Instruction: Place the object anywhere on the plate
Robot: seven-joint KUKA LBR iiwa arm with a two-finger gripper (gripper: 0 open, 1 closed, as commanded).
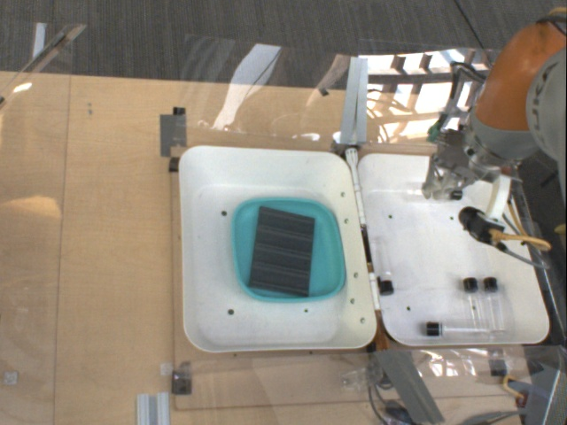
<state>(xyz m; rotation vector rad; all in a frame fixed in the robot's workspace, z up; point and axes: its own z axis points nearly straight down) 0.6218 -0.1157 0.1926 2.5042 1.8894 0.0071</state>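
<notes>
So the dark ribbed rectangular block (283,251) sits flat on the teal square plate (244,264), left of centre. Metal two-finger gripper (441,184) hovers upper right; grip state's impossible to tell.

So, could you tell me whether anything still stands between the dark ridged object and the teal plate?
Nothing visible does: the dark ridged object already lies on the teal plate in the left bin. The gripper is over the right bin.

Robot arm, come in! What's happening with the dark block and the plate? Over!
Gripper over right bin, apart from block. Dark ribbed block lying flat on teal plate, left bin. Nothing in the way.
</notes>
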